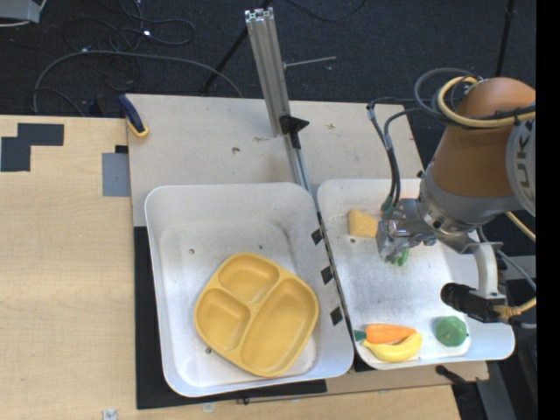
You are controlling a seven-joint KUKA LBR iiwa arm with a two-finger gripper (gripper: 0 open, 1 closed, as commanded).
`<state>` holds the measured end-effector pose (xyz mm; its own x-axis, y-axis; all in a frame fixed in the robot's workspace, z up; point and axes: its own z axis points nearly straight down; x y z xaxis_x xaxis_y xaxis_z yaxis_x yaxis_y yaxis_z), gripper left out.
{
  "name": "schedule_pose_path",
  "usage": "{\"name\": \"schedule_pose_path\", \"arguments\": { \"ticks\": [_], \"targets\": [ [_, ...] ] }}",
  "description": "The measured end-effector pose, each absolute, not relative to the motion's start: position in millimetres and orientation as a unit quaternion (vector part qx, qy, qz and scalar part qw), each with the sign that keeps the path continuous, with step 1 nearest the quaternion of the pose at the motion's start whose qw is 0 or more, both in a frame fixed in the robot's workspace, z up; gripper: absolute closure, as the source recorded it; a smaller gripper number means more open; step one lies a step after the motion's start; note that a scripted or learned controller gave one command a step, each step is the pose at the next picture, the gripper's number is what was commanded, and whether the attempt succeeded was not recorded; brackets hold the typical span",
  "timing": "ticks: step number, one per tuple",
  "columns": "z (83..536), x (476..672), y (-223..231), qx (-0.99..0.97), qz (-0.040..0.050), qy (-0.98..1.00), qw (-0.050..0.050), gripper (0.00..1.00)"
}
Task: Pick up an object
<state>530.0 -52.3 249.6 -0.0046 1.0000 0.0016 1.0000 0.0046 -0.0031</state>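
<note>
Hovering gripper [395, 245] over right bin [411, 300] — near yellow block [362, 225]

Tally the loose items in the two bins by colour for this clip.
Yellow: 3, the divided plate, the block, the banana
Orange: 1, the carrot
Green: 1, the round fruit
Total: 5
</note>
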Motion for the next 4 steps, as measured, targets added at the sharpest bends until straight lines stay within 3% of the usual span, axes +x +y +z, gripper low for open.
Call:
{"name": "schedule_pose_path", "arguments": {
  "ticks": [1,3,4],
  "targets": [
    [245,548.8,-9,-0.706,0.0005,-0.709,0.001,1.00],
    [221,566.9,87,-0.705,0.0010,-0.709,0.002,1.00],
    [219,564.7,109,-0.706,0.0013,-0.708,0.001,1.00]
  ]
}}
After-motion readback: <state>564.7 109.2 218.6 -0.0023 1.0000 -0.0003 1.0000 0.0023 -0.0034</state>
